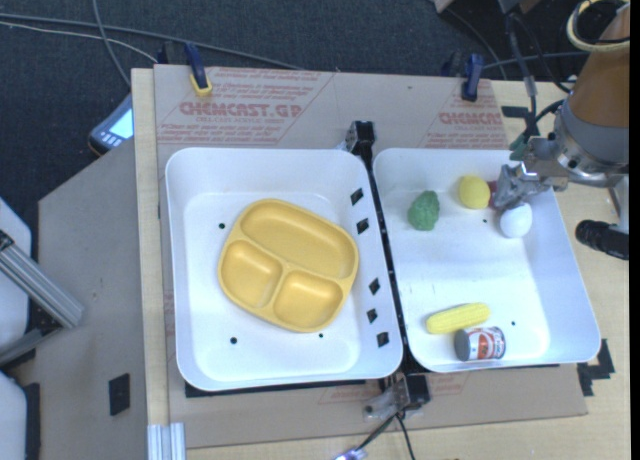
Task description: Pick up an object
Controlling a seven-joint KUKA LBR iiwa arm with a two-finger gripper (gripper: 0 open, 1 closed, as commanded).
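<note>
You are looking down on a bench covered with a printed cardboard sheet [300, 98], held at its far edge by two clamps, one blue and yellow [197, 68] and one blue [471, 75]. Two shallow white bins sit side by side on it.

The left bin [190, 278] contains one item: a yellow divided plate [288, 264] with three compartments, lying flat near the bin's centre.

The right bin [560, 288] contains five items. A green lumpy toy vegetable [424, 210] lies toward the far left of the bin. A yellow lemon-like ball [473, 191] sits just to its right. A white egg-shaped object [515, 221] lies near the far right side. Toward the near edge, a yellow corn cob [458, 318] lies on its side, and a small can with a red label [481, 344] lies just beside it, closer to the rim.

The arm enters from the right, its orange band visible at the frame edge. The gripper [516, 191] is low over the far right part of the right bin, between the lemon-like ball and the white egg-shaped object, directly above the latter. You cannot tell from this view how its tips are set, nor whether they touch either object.
</note>
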